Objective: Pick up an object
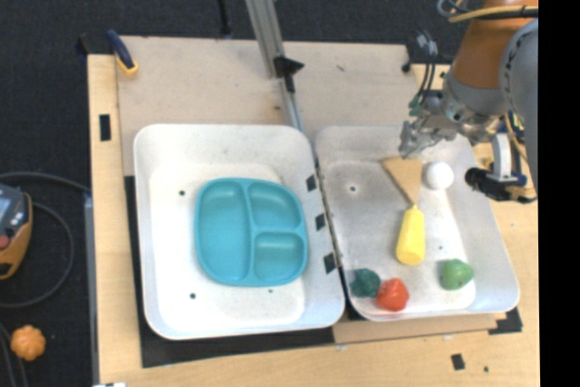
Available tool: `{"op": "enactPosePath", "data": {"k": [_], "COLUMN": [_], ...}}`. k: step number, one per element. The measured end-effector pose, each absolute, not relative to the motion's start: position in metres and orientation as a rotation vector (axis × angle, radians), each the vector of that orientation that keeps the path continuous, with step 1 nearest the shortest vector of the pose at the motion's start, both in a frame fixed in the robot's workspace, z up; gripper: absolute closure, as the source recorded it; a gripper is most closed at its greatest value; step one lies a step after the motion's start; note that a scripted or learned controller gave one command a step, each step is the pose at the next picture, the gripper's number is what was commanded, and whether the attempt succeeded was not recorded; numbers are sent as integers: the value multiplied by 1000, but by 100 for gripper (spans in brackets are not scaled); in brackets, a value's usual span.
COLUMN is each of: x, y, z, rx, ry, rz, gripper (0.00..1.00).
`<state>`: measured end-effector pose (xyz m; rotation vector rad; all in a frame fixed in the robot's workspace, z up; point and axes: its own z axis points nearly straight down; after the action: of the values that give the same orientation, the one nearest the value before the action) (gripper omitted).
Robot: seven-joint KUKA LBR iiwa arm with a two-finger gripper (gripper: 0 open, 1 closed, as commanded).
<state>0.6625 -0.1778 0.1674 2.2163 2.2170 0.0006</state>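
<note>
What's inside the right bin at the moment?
The right bin holds a yellow bottle, white ball, tan wedge, green piece, red piece and dark green piece. The gripper hides the bin's far corner.

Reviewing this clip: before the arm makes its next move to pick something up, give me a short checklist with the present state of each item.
1. Objects available in the right bin: ok. A yellow bottle, white ball, tan wedge, green piece, red piece and dark green piece lie there.
2. Tool over the right bin: ok, near its far edge.
3. Tool above a target: ok, just beyond the tan wedge and white ball.
4. Tool open or shut: cannot tell.
5. Tool already holding something: cannot tell; nothing is seen between its tips.
6. Blue tray out of the way: ok, in the left bin.
</note>
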Motion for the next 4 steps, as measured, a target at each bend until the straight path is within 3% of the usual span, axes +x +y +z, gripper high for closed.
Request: {"op": "enactPosePath", "data": {"k": [2, 4], "x": [672, 638], "y": [-174, -86], "z": [262, 268], "rx": [2214, 2214], "ry": [2221, 2229], "rz": [5, 3], "gripper": [100, 100]}}
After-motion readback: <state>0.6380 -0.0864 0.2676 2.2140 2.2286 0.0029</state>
